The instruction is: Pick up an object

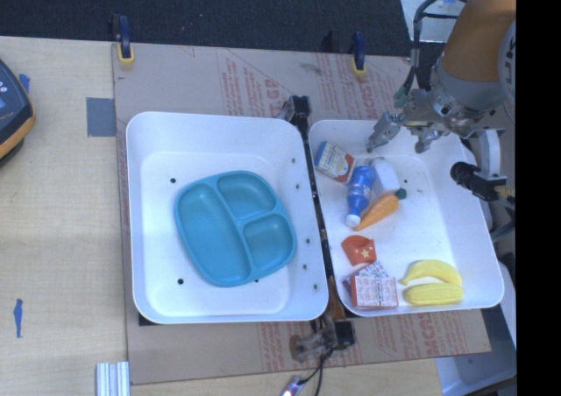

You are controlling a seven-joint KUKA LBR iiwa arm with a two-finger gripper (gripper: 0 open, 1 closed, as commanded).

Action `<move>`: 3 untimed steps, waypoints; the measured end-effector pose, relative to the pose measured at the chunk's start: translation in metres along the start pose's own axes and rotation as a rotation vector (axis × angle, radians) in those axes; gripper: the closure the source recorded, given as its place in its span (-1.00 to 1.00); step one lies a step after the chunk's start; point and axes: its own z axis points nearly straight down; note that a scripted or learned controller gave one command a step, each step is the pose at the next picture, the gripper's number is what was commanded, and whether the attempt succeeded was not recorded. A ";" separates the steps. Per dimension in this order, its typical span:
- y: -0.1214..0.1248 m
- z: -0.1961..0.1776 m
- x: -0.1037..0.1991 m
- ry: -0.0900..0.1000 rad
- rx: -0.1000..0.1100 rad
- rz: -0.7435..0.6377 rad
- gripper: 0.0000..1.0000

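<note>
My gripper (404, 137) hangs over the far end of the right bin (473, 219), fingers spread open and nothing between them. Just below it lie a blue bottle (359, 191) with a white piece (386, 176) beside it, and an orange carrot (379, 211). A small red-and-white carton (333, 160) rests left of the gripper, by the bin's far left corner. Nearer the front are a red piece (359, 250), a patterned box (374, 287) and two yellow banana-like pieces (431, 272).
The left bin (158, 166) holds a blue divided plate (235, 226). Clamps (124, 38) pin the cardboard sheet at the back. A dark device (10, 109) sits at the bench's left edge. The arm's grey and orange body (478, 44) rises at the right.
</note>
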 end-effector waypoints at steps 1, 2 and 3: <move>-0.088 0.116 0.009 0.001 0.003 0.000 -1.00; -0.058 0.116 0.023 0.000 -0.001 0.000 -1.00; -0.057 0.104 0.021 -0.001 0.001 -0.002 1.00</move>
